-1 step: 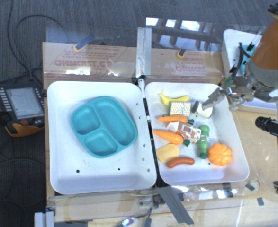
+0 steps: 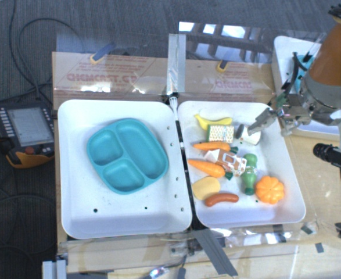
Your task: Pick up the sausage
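The sausage (image 2: 221, 199), short and reddish-brown, lies near the front edge of the right bin (image 2: 292, 211), just below a pale yellow potato-like piece (image 2: 205, 187). My gripper (image 2: 258, 124) hangs over the back right part of that bin, well behind the sausage and apart from it, close to a small white item (image 2: 251, 137). Nothing is visibly held in it.
The right bin also holds a banana (image 2: 212, 121), a green-checked box (image 2: 221, 133), two carrots (image 2: 207, 167), a small carton (image 2: 234, 163), a green vegetable (image 2: 249, 179) and an orange pumpkin (image 2: 269, 190). A blue divided plate (image 2: 128, 154) lies in the left bin (image 2: 77, 214).
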You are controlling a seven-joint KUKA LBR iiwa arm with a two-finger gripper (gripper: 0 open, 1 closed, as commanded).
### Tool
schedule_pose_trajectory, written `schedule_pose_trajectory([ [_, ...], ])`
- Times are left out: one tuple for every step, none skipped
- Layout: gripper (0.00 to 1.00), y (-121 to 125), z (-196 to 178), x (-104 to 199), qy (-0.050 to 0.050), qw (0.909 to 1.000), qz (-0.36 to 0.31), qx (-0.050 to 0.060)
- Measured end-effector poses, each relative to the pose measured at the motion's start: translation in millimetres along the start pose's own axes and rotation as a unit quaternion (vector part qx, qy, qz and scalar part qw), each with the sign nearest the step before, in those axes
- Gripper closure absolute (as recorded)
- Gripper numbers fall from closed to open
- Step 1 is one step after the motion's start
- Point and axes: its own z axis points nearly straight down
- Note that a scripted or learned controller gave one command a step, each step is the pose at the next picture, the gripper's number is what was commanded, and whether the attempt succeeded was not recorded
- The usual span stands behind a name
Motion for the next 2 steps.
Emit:
schedule_pose_trajectory([
  [0.0, -33, 2, 7, 0.0, 0.9994, 0.035, 0.0],
  [0.0, -35, 62, -27, -0.001, 0.9982, 0.06, 0.0],
])
